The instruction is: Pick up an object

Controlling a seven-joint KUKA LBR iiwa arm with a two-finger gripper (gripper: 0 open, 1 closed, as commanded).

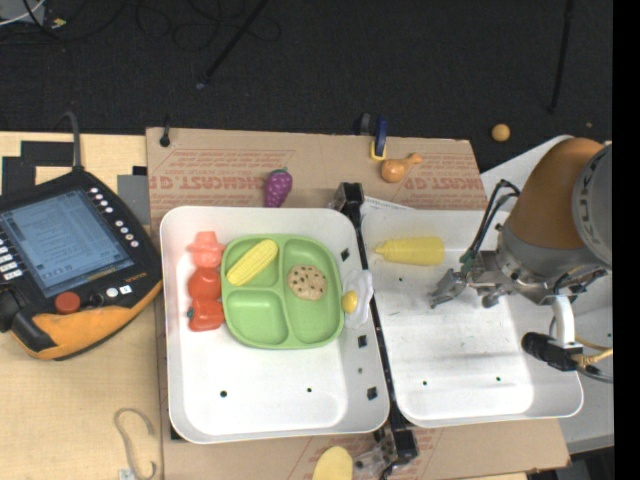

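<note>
Yellow plastic marks the likeliest target: a mustard-style squeeze bottle (408,251) lying on its side in the right bin (470,388), near that bin's far edge and just beside the divider (362,268) where the two bins meet. It looks smooth, rounded and slightly tapered, with a nozzle end pointing toward the divider, and it has bare white floor on all sides, which would leave room for fingers to come down around it.

Taking the right bin as the landmark, the end effector (447,290) hangs over its middle, on the arm's side of the bottle and nearer the camera, close to the bottle but apart from it. A dark finger tip slants down toward the bin floor; whether the fingers stand apart or together cannot be told from this angle, and nothing shows between them. The grey arm with its orange band (550,193) reaches in over the bin's outer rim, so the wrist is presumably placed to work inside this bin, not its neighbour.

Beyond the divider, the left bin (260,398) holds a green sectioned plate (265,318) carrying a toy corn cob (250,260) and a cookie (307,282), with a red figure (205,283) beside the plate. A purple grape toy (278,186) and a small orange gourd (397,167) rest on the cardboard (220,168) behind the bins, and a control pendant (65,253) sits on the worktop (70,408) beyond the left bin.

As a judgement, the pick is not yet made.
</note>
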